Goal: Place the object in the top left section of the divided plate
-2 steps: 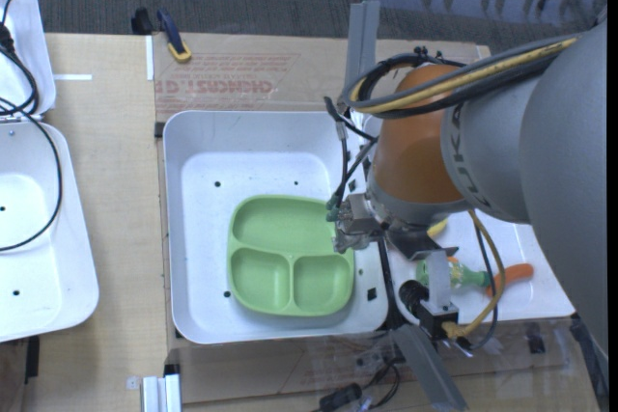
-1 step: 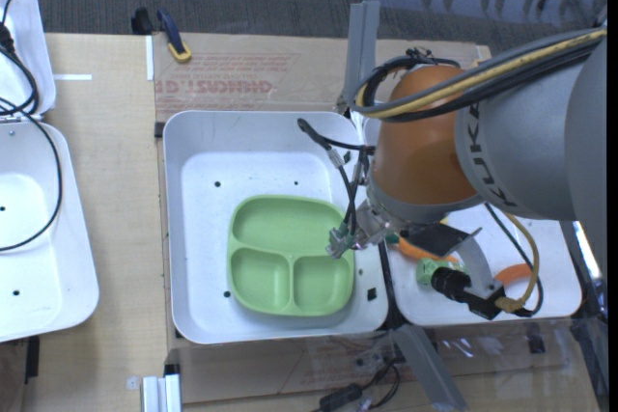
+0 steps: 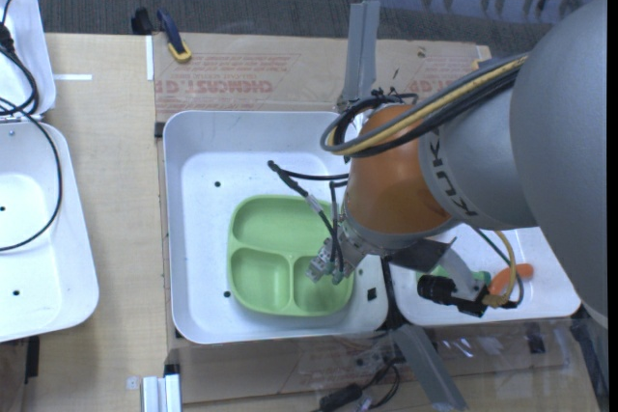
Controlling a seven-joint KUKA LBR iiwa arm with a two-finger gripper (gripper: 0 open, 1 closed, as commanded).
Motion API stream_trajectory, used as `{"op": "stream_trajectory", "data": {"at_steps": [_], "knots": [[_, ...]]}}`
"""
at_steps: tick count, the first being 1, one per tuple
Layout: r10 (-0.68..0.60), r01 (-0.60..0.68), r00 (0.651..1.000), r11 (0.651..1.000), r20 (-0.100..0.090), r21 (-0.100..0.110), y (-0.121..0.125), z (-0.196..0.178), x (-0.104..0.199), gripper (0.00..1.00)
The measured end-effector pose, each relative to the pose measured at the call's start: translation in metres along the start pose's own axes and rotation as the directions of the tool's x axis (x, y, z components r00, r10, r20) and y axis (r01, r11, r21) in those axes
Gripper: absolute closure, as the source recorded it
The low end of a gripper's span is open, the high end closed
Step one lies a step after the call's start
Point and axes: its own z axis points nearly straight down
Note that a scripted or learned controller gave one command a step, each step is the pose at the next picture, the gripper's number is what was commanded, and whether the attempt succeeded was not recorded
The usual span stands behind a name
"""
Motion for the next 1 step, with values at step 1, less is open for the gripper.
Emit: {"op": "stream_trajectory", "data": {"at_steps": [1], "knots": [[-0.086,0.086,0.996,0.996,0.002,-0.002,-0.0333,-0.0647,-0.0346,1.0]]}}
